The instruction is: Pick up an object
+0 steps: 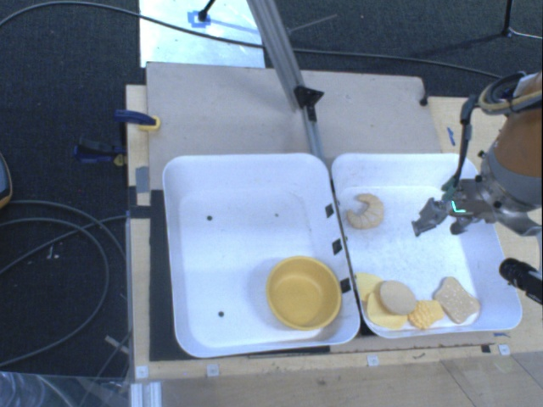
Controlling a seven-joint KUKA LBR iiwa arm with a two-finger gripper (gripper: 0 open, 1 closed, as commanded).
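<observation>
The arm is cut off at the right edge, and its gripper [427, 220] is a small dark shape over the right bin [399, 166]; whether it is open or closed I cannot tell. Nothing appears to be held. In that bin a croissant [366, 211] lies near the left wall. Along the front edge sit a round bun [396, 297] on a yellow plate [373, 309], a waffle [427, 314] and a slice of bread [456, 300]. The left bin [212, 185] holds a yellow bowl [303, 292] in its front right corner.

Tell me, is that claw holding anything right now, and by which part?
Nothing is held. The claw hangs over the right bin with no item between its fingers; the croissant lies apart to its left, untouched.
</observation>
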